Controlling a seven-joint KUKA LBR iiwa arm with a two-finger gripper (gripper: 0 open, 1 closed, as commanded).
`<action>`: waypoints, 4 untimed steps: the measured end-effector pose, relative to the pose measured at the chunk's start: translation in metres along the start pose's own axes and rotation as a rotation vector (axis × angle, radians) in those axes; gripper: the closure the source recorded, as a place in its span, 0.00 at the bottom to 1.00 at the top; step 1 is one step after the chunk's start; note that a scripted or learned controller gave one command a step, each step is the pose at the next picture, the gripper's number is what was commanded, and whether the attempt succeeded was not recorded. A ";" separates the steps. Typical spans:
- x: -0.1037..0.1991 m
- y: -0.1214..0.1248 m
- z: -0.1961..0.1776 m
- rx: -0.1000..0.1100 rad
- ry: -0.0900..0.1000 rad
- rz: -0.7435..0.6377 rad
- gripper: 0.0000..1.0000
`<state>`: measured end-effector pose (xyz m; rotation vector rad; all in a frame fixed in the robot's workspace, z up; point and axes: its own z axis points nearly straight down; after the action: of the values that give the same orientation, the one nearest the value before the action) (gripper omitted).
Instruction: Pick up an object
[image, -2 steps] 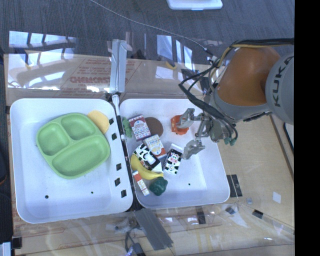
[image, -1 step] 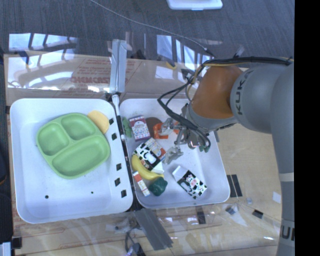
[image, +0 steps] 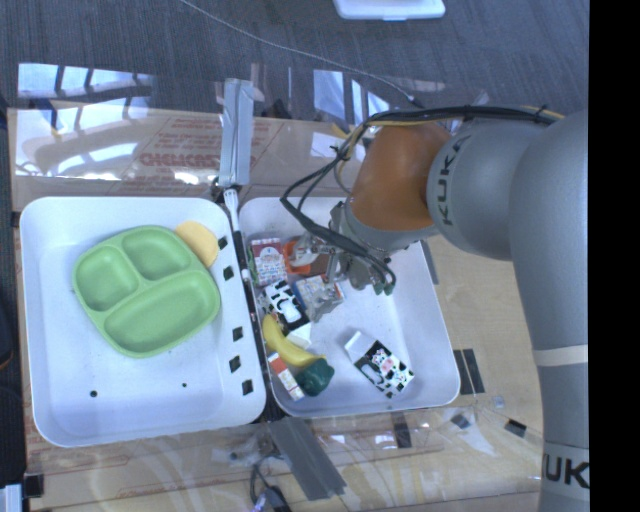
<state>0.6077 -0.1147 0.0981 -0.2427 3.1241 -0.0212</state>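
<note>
Claw (image: 335, 268) sits low in the right bin (image: 425, 330), over the pile of small packets (image: 290, 275) at the bin's upper left. Can't tell whether it's wide, narrow or holding anything, since wrist and cables hide it. Other candidates: banana (image: 285, 345) w/ green toy (image: 318, 376) near the front wall, cow-print box (image: 385, 368) lying apart. Left bin (image: 50, 330) has green divided plate (image: 148, 290) & a yellow piece (image: 200, 240). Tip: packets overlap, so prob best to centre on one item, close, lift straight up.

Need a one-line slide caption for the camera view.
KUKA arm reaches into the right bin of cluttered small items; green divided plate sits in the left bin.
</note>
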 end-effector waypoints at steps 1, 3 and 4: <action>-0.003 0.000 -0.014 0.004 -0.007 -0.007 1.00; -0.010 -0.004 0.005 -0.010 0.004 0.221 0.00; -0.010 0.005 0.000 0.002 -0.003 0.383 0.00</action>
<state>0.6170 -0.1086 0.0979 0.3556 3.1081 -0.0217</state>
